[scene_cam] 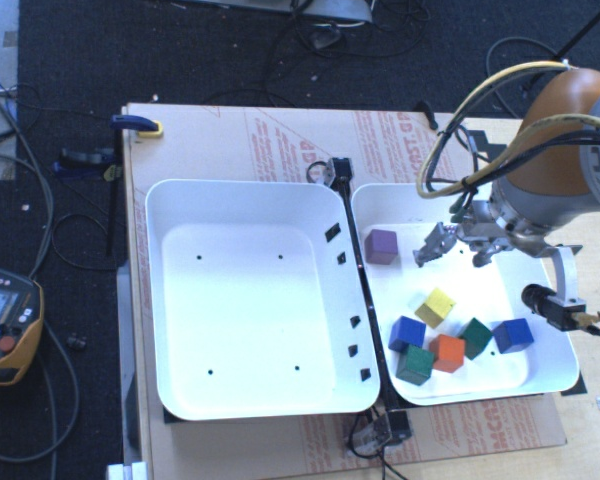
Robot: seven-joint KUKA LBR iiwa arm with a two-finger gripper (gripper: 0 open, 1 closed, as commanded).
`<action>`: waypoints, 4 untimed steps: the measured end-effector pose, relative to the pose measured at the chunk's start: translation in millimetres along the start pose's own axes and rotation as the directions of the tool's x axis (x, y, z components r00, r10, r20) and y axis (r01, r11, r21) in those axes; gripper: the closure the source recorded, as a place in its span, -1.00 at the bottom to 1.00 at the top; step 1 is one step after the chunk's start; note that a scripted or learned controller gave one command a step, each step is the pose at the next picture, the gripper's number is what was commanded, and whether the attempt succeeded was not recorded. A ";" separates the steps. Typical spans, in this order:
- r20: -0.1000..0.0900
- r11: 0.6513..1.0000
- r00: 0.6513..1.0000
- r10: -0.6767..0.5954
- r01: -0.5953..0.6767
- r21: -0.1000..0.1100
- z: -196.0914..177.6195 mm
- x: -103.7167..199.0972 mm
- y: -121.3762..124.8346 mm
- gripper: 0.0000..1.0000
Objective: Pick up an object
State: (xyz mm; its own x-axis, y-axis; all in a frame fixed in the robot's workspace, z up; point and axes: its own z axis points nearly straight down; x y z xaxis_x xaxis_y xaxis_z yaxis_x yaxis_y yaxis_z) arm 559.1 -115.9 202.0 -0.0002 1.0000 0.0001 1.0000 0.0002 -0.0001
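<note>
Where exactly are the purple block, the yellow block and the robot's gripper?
purple block (pixel 381 246): camera view, middle of its top face.
yellow block (pixel 437 307): camera view, centre of its top face.
gripper (pixel 458 247): camera view, midway between its two fingertips.

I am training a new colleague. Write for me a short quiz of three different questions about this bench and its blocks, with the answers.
1. True or false: the purple block lies apart from the other blocks.
2. Which bin holds all the blocks: the left bin or the right bin?
3. Fill in: the orange block touches the dark green block and the ____ block.

Key:
1. True.
2. The right bin.
3. Green.

The gripper hangs above the right bin, beside the purple block, with nothing between its fingers.
</note>
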 end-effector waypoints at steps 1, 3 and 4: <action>-0.001 1.000 1.000 0.004 -0.004 0.008 117.9 -27.5 -49.2 -1.00; 0.002 1.000 1.000 0.004 -0.004 0.000 113.5 -55.1 -9.5 -1.00; -0.001 1.000 1.000 -0.006 0.006 -0.001 113.6 20.4 20.8 -1.00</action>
State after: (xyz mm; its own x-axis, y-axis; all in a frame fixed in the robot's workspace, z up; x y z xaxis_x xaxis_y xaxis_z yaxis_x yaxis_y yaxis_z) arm 579.9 -95.5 88.4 -0.0065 1.0000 0.0008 1.0000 0.0065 0.0009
